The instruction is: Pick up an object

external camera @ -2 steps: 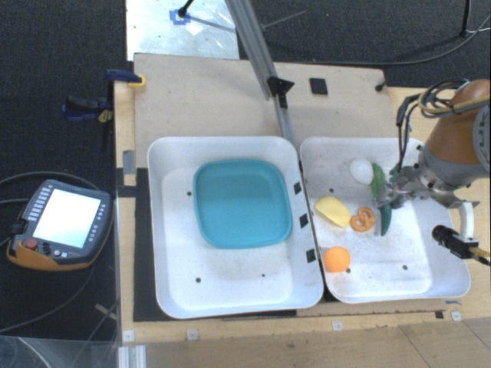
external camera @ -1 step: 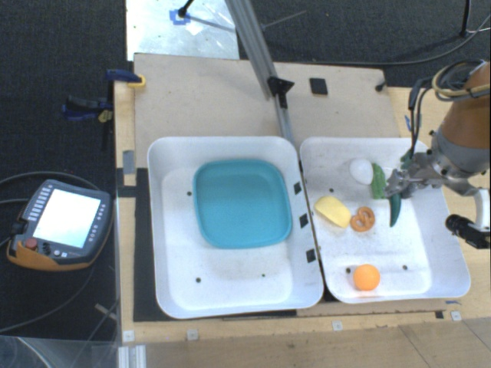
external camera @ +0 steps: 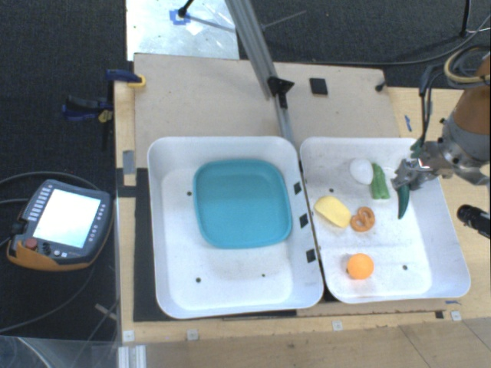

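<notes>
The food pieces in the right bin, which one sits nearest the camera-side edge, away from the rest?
The orange ball. It sits alone toward the near edge of the right bin, while the yellow piece, pretzel, white egg and green vegetable cluster farther back.

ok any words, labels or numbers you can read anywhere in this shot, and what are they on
No text is readable in the camera view.
Teach pendant: its screen is washed out white, nothing legible.
Small black square on the bench board: no marking can be made out.
Left bin, right bin and teal tray: no visible print.
The items in the right bin carry no labels that can be seen.
</notes>
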`<state>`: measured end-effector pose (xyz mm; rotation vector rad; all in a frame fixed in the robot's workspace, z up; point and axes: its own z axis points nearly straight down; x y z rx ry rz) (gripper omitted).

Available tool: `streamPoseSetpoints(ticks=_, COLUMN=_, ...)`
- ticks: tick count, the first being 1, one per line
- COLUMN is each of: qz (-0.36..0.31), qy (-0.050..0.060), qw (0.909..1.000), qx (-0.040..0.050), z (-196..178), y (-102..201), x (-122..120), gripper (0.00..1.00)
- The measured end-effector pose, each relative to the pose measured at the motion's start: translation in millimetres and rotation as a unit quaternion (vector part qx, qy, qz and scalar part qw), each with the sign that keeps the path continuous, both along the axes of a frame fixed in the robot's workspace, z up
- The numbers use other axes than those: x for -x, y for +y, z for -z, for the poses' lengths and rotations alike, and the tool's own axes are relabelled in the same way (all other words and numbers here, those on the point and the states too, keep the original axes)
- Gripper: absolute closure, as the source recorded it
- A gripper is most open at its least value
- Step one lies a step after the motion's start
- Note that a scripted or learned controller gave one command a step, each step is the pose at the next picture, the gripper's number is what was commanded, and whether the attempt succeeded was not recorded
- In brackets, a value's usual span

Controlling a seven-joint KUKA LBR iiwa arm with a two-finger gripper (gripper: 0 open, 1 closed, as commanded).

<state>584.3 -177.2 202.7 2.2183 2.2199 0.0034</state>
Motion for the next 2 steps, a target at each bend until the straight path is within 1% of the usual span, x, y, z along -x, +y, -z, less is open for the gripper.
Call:
streamPoseSetpoints(ticks=1, qz=-0.002, qy=0.001, qw=1.0, qx=-0.0011, z=3.0, y=57.9, x=-16.7, gripper=1.0)
streamPoseSetpoints(ticks=2, qz=-0.002, qy=0.001, qw=1.0, qx=-0.0009, z=-4.2, y=102.0, x=-21.9, gripper=1.0)
